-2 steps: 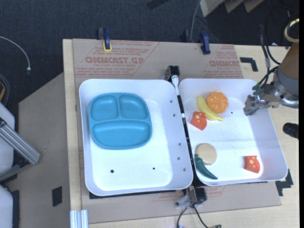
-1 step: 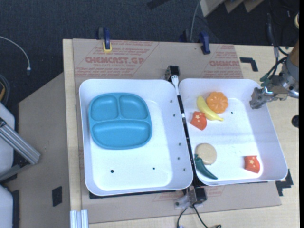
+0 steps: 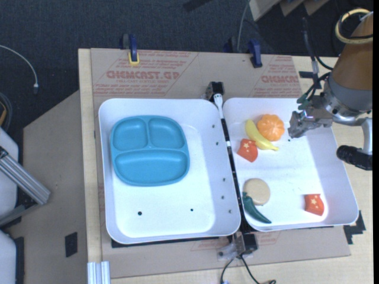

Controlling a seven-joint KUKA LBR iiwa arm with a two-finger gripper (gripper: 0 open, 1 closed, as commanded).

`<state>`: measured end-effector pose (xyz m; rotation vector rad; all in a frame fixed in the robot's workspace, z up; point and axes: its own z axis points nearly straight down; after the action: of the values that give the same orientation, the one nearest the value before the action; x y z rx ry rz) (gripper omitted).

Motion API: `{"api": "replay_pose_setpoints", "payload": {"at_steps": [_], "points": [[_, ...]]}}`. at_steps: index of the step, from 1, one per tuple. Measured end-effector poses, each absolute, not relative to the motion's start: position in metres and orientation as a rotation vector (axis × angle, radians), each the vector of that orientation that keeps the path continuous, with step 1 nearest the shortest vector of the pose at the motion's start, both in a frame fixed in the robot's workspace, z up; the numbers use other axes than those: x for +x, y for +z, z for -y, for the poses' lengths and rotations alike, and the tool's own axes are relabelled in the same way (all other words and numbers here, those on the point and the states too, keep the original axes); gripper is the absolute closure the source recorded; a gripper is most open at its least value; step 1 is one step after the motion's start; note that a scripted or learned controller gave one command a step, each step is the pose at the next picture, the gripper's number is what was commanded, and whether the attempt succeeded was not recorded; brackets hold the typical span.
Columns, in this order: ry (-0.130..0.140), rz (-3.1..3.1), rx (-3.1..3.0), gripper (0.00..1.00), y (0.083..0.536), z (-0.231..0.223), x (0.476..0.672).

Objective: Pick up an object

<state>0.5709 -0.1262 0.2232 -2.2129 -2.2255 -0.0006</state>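
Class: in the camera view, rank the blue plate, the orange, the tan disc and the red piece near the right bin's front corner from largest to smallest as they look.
1. blue plate, by far the largest
2. orange
3. tan disc, close to the orange, so this order is unsure
4. red piece, smallest

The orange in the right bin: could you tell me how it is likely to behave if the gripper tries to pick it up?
The orange looks round and smooth, so it may roll or slip from the fingers. It touches the banana, which would probably shift too.
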Motion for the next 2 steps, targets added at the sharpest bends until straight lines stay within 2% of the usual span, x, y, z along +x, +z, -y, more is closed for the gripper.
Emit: {"api": "replay_pose_setpoints", "payload": {"at_steps": [1, 2], "points": [[-0.001, 2.226, -2.211, 1.0, 0.215, 0.067, 0.574], [0.0, 2.225, -2.212, 1.0, 0.21, 0.006, 0.568]]}}
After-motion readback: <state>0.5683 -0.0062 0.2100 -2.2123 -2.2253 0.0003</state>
